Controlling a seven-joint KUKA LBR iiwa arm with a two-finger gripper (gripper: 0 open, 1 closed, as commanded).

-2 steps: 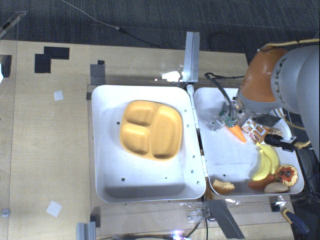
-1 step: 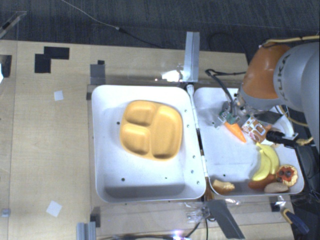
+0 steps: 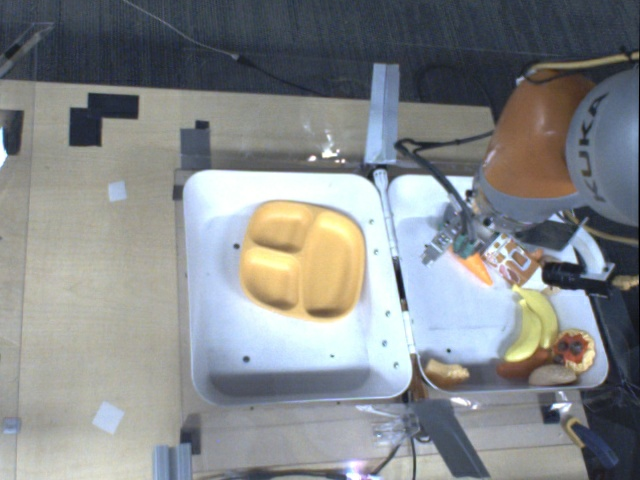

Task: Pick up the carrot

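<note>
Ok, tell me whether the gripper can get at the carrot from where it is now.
Probably yes. The gripper hangs in the right bin right beside the carrot, whose orange tip shows just below the wrist. The bananas lie clear of it, nearer the bin's lower corner.

Two shallow white bins sit side by side on the pale wooden surface (image 3: 90, 298), their inner walls touching along a metal divider. The left bin (image 3: 215, 358) holds a yellow sectioned plate (image 3: 303, 258), three compartments, lying a little toward the far side. In the right bin (image 3: 440, 308) a yellow banana (image 3: 530, 326) lies near the front right corner, with a reddish round piece (image 3: 574, 348) just beside it and a pale, bread-like lump (image 3: 447, 372) against the front wall. Black tape shapes (image 3: 100, 116) mark the far left of the surface, and a thin cable (image 3: 160, 23) trails across the dark carpet beyond
</note>
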